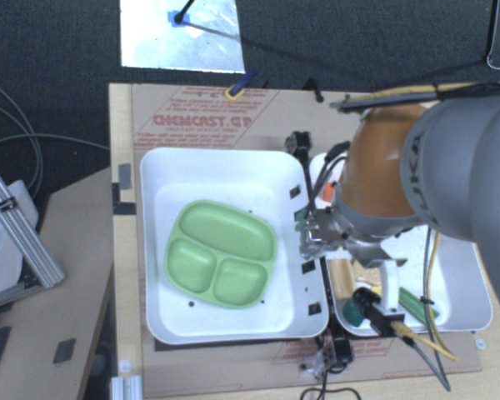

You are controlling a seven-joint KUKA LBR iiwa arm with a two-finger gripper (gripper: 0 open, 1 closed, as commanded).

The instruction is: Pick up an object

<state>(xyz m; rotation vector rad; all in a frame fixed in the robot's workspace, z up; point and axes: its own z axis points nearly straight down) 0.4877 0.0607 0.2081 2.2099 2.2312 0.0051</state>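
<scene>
Camera view. We are looking down on both bins. A green divided plate (221,254) is lying flat in the middle of the left bin (173,180), clear of all four walls. The arm (454,169) is hanging over the right bin (475,307), with the gripper (314,233) sitting above the wall the two bins share, just beside the plate's right rim.

We are judging the plate light, stiff and smooth, probably moulded plastic, so likely slippery. Lying flat, it is offering little to pinch. The raised outer rim or a ridge between its compartments is looking like the best hold.

Along the right bin's near edge, a green strip (417,304) and a tan piece (343,275) are peeking out from under the wrist. Both are partly covered, and we are not making out their full shape.

The wrist is covering the gripper from above, so we cannot tell whether it is released or clenched, nor whether anything is in it.
</scene>
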